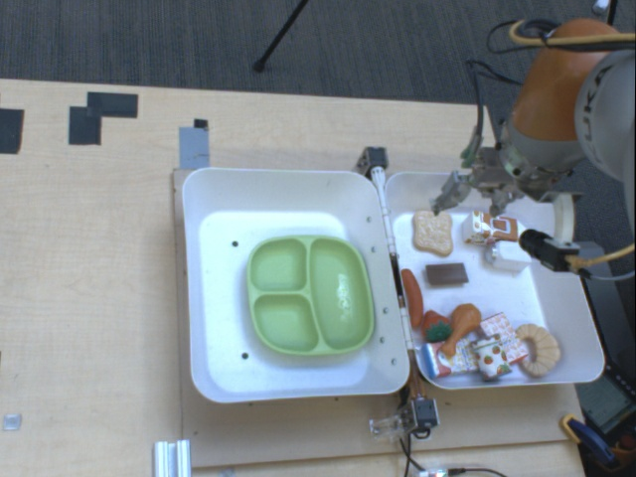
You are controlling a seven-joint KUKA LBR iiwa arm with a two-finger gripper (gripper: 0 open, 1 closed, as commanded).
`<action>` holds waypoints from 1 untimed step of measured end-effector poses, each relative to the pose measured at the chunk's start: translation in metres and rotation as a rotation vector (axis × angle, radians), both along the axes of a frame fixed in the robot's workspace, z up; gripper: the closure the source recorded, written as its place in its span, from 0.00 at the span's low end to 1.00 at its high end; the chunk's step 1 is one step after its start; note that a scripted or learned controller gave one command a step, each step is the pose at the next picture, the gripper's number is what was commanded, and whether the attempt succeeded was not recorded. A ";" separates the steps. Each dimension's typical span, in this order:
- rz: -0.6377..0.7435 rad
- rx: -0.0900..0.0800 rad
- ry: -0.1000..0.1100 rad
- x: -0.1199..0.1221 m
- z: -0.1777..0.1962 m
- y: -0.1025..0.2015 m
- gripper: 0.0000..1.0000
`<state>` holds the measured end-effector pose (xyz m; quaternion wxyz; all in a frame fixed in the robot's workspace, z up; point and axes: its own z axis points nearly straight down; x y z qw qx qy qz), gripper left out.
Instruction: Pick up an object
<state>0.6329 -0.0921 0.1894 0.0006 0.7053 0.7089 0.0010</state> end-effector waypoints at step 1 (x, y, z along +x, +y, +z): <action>-0.001 -0.001 -0.006 0.007 -0.085 0.005 0.00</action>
